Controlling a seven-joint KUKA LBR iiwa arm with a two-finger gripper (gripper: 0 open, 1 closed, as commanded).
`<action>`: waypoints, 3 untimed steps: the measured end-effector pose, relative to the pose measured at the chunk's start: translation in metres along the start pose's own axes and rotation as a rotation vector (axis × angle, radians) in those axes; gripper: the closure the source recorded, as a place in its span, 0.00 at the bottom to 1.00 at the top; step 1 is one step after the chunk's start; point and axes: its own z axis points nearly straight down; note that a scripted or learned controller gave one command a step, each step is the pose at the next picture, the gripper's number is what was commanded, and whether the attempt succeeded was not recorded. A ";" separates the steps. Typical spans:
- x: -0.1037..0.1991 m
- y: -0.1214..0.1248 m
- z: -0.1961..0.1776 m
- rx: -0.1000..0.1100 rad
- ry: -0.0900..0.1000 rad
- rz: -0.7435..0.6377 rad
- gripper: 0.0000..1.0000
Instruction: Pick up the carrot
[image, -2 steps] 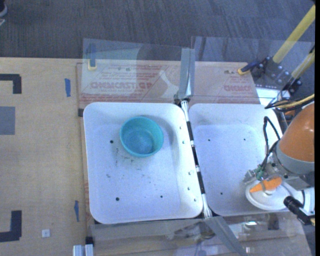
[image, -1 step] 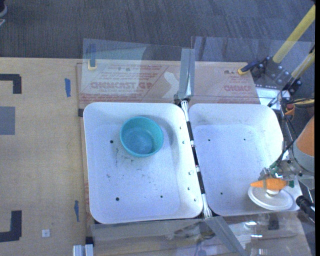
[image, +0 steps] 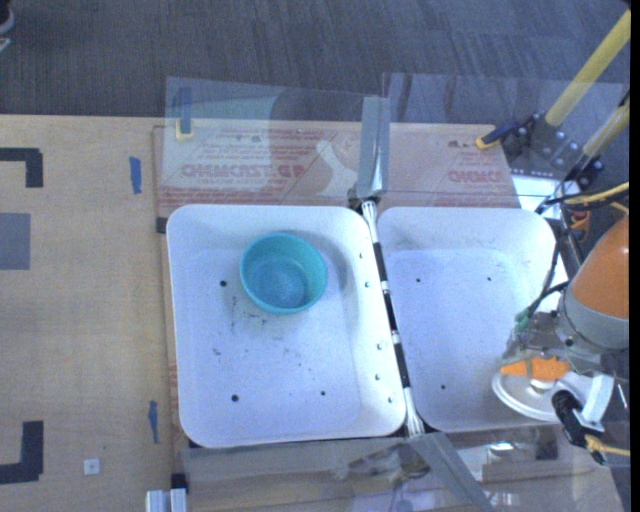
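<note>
Partly hidden under the arm, the carrot sits by the pincer, whose grip I cannot tell.

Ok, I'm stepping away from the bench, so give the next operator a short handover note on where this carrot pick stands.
Gripper: low over the right bin's near right corner, directly above the carrot; finger state cannot be read from this angle.
Carrot: orange, lying on a small white plate in that corner, partly hidden by the wrist.
Teal bowl: upright in the left bin, not involved.
Done: arm brought to the carrot.
Left: confirm a grasp, then lift the carrot off the plate.
</note>
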 end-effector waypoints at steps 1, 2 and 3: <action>0.000 0.001 -0.010 -0.004 -0.001 -0.001 1.00; 0.000 0.000 -0.009 -0.001 -0.001 -0.001 0.00; -0.006 0.001 0.001 0.005 0.006 -0.155 0.00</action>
